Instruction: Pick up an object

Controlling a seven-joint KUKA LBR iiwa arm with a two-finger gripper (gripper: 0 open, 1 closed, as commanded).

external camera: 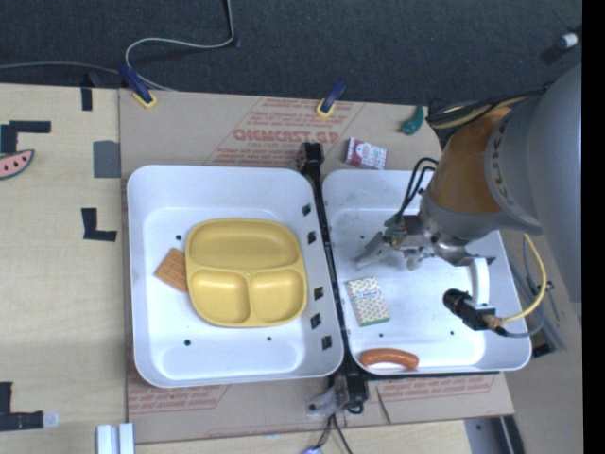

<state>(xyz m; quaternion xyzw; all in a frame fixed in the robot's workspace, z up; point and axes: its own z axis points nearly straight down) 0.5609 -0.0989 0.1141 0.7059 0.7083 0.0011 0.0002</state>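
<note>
- A small patterned packet (368, 301) is seen lying flat in the right bin (492, 348), near the divider.
- One orange sausage-shaped object (388, 357) is seen at that bin's front edge.
- The gripper (378, 245) is lowered just above the packet, nothing held; its opening cannot be told.
- One yellow sectioned tray (248, 270) and one brown cracker (172, 270) are held in the left bin (156, 348).
- Two bins are counted on the worktop (57, 301).

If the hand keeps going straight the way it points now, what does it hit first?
The hand points toward the view's left, low over the right bin. On that line it would likely meet the bin's bare floor or the black divider between the bins first; the small patterned packet lies off to one side. Depth is unclear.
</note>
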